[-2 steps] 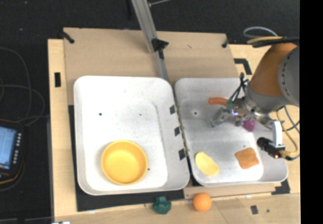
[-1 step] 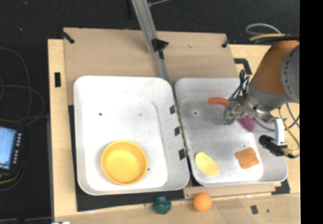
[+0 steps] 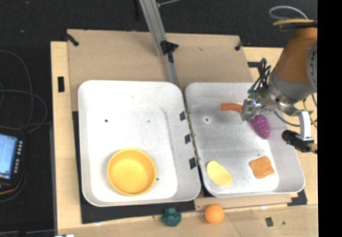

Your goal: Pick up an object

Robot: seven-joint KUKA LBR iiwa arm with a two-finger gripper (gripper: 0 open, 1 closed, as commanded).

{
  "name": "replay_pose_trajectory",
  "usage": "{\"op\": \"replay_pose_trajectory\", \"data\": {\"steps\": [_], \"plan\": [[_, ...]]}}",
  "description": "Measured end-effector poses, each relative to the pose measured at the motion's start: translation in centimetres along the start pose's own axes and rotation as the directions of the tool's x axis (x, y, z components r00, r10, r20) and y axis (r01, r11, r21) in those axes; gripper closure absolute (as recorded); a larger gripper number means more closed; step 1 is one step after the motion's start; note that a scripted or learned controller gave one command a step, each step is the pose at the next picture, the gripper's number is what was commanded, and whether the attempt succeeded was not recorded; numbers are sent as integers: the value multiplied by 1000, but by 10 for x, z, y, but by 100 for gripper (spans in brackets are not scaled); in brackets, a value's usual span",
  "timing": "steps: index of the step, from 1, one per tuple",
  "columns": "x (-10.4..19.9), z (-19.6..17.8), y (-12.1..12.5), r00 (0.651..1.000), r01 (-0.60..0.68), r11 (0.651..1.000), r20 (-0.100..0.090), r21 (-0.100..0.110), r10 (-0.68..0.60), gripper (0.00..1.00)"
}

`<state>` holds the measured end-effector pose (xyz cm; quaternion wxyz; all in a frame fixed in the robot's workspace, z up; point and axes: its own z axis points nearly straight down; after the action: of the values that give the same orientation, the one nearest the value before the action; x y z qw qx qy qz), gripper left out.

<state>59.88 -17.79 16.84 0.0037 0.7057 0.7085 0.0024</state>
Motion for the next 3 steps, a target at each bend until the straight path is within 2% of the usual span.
{"op": "replay_pose_trajectory", "data": {"steps": [2, 3], "plan": [[-3, -120, 6, 1000, 0, 1000, 1, 0, 0, 100], [44, -106, 12, 1000, 2, 1000, -1, 7, -2, 100]]}}
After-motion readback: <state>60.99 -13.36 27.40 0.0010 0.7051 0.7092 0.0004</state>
